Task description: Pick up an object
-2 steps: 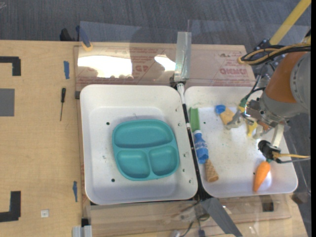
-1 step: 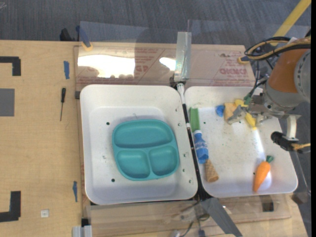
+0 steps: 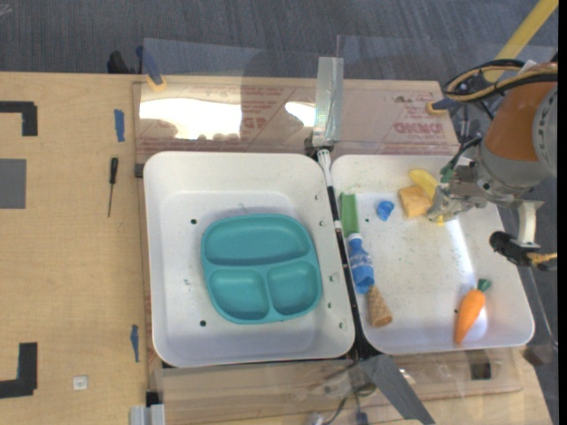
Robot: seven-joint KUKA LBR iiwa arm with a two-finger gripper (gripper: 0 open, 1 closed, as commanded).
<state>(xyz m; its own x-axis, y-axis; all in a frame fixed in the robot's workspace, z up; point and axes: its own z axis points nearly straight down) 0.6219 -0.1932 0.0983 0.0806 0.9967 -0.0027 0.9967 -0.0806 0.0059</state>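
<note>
Two white bins sit side by side: the left bin [image 3: 168, 264] holds a teal tray [image 3: 260, 267], while the right bin [image 3: 425, 264] holds the loose pieces. The gripper [image 3: 440, 212] hangs low beside the yellow block [image 3: 416, 195], likely its target; its opening cannot be told. A toy carrot [image 3: 469, 314] lies well apart.

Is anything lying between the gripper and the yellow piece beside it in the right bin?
Nothing visible does. The gripper sits right at the yellow piece near the back of the right bin; the small blue piece lies beyond it.
</note>
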